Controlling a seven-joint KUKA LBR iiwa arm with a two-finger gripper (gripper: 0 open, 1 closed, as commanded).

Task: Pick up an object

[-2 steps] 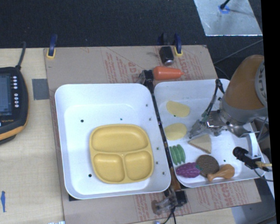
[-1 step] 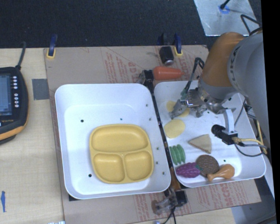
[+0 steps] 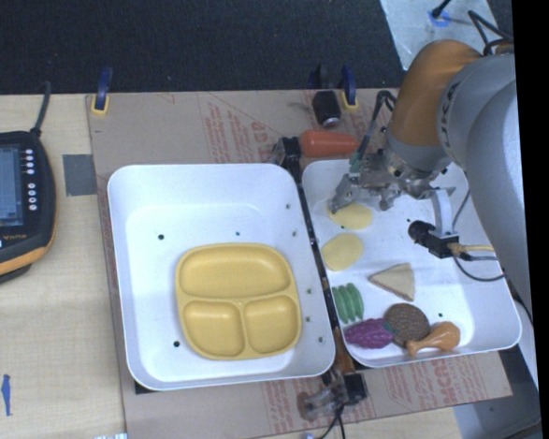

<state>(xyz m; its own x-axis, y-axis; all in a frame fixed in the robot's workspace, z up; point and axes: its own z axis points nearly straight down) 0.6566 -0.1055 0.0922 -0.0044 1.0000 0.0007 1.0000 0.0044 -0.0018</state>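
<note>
Camera view looks down on two white bins: the left bin (image 3: 137, 270) holds a yellow divided tray (image 3: 238, 299), and the right bin (image 3: 477, 293) holds toy food. The gripper (image 3: 366, 187) hangs low at the far end of the right bin, just above a pale yellow flat piece (image 3: 353, 218), which looks like the likeliest target; whether it touches that piece cannot be told, and whether it is released or clenched cannot be told either. A second pale yellow round piece (image 3: 342, 250) lies just beside the first, nearer the camera. Further along lie green bean pods (image 3: 348, 301), a tan wedge (image 3: 395, 280), a purple piece (image 3: 368, 333), a brown patty (image 3: 408, 322) and a drumstick (image 3: 433, 340). To do the grasp well, the arm should probably centre over the flat piece, come down squarely, and stay clear of the bin's dividing wall and the neighbouring round piece, since so thin a shape could easily slip free.
</note>
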